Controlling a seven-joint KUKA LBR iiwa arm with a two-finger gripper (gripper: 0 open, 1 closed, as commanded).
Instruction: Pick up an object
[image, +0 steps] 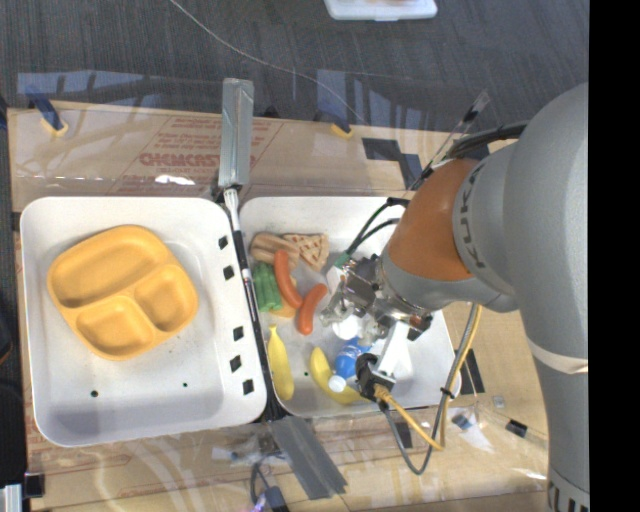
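My gripper (348, 303) hangs low over the middle of the right bin (300, 215), with the grey arm and its orange band coming in from the right. Just left of it lie two orange sausage-shaped toys (287, 277) (311, 309) and a green piece (266, 288). A tan waffle-like piece (303, 246) sits behind them. Below the gripper is a small blue and white bottle (349, 363), next to a yellow toy (328, 378). A yellow banana (280, 366) lies along the bin's left wall. The arm hides the right part of the bin.
The left bin (60, 400) holds a yellow divided plate (122, 290). A grey divider bar (236, 130) stands between the bins at the back. A yellow cable (440, 420) loops below the arm over the bench front.
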